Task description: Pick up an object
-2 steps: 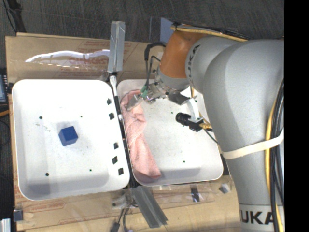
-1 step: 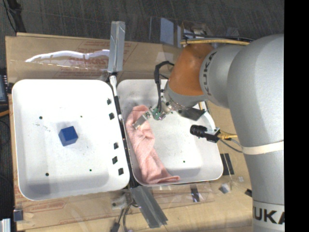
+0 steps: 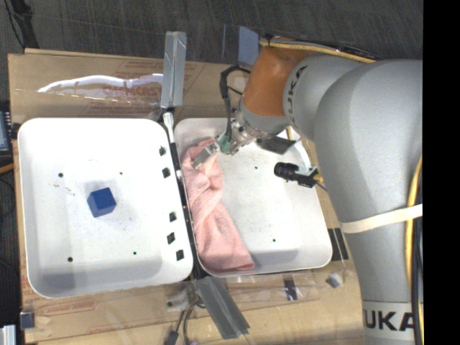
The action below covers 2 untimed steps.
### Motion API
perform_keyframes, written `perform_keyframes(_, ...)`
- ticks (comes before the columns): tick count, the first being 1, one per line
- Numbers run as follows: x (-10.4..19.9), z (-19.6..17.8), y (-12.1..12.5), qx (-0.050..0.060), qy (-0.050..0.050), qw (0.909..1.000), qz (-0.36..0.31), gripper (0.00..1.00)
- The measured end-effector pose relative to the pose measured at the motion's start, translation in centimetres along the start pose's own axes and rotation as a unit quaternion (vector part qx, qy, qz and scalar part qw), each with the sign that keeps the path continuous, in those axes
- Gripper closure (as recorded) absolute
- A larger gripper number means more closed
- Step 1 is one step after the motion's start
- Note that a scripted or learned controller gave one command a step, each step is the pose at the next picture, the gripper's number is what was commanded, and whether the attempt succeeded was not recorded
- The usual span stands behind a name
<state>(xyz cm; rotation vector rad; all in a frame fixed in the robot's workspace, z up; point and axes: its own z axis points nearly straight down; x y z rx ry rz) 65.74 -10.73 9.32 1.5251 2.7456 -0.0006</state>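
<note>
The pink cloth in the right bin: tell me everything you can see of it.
The pink cloth looks like soft towelling, crumpled and folded into a long strip. It lies along the left wall of the right bin, from near the back corner down to the front edge, where it spreads wider and flatter. Its upper end is bunched up, right at the pincer, which sits at that end; whether the cloth is actually gripped cannot be told.

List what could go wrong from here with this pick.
1. The gripper sits at the top end of the pink cloth, close to the right bin's left wall, so it may bump or scrape that wall.
2. The cloth is long and limp, lying along the wall; grabbed at one end, it could slip out or drag over the rim.
3. The blue cube lies in the left bin, far from the gripper.
</note>
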Motion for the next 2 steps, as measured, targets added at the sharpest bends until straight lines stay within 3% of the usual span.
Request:
perform_keyframes(1, 0.0, -1.1, 0.1, 0.0, 0.0, 1.0, -0.002, 1.0)
perform_keyframes(2, 5.7, -12.3, 3.0, 0.0, 0.0, 0.9992, 0.04, 1.0)
